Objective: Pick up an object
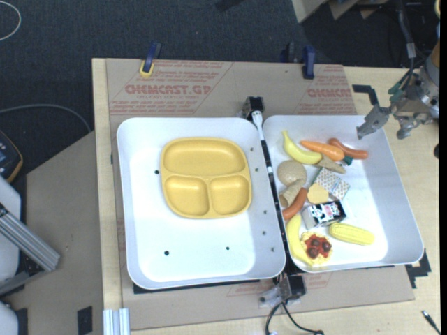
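The pick looks barely begun: every object lies in the bins and nothing sits between the gripper's fingers.

Nearest the camera, at the front of the right bin (401, 208) and well below-left of the gripper (388, 123), a corn cob (351, 234) lies beside a yellow piece topped with red berries (316, 246). Just behind them a black-and-white box (325, 213) rests against a patterned packet (331, 185), with a sausage (295, 202) and a pale round item (291, 172) to their left. Farther back, closer to the gripper but still apart from it to its lower left, a banana (299, 149) and a carrot (322, 147) lie together, with a second orange-red piece (348, 150) just beside them; that last one is the object nearest the gripper.

The left bin (140, 187), far to the gripper's left, holds a yellow divided tray (206, 175).

The gripper itself hangs over the back right corner of the right bin, above the rim area near the desk (209, 82). One grey finger points down-left toward the carrot pile, another shows to its right, and they appear spread apart with nothing between them.

As a judgement, all the real work is left: moving over one object, descending, closing and lifting. The crowded pile could make a clean grasp difficult.
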